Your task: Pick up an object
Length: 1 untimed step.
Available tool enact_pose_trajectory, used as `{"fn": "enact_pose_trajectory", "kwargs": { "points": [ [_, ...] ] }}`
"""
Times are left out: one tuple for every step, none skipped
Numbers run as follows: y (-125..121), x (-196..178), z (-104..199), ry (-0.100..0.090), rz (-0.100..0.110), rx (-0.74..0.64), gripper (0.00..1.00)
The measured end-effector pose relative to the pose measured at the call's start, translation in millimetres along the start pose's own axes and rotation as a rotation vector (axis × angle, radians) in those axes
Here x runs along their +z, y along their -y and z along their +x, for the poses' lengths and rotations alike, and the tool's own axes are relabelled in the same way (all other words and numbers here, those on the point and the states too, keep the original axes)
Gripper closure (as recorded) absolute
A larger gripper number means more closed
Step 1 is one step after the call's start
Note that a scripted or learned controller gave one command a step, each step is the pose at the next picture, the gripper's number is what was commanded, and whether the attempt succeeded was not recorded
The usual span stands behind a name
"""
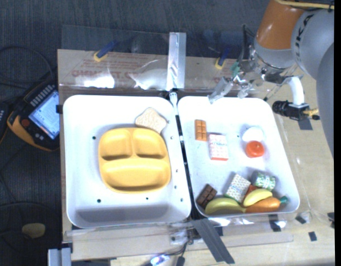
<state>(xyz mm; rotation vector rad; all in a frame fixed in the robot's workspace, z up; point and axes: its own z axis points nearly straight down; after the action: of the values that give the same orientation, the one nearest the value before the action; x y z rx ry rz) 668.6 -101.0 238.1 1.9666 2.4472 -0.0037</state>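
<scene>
Two white bins (126,107) below the claw (228,87); claw over the right bin's far rim, whether spread or pinched impossible to tell. Yellow tray (134,158) down-left of it. Bananas (225,205), then pink packet (218,146), orange ball (255,148), and chocolate bar (200,129) nearest beneath.
</scene>
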Motion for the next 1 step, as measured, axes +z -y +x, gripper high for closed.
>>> {"fn": "enact_pose_trajectory", "kwargs": {
  "points": [
    [38.9,90.8,-13.0,-0.001,0.002,0.04,0.0]
  ]
}}
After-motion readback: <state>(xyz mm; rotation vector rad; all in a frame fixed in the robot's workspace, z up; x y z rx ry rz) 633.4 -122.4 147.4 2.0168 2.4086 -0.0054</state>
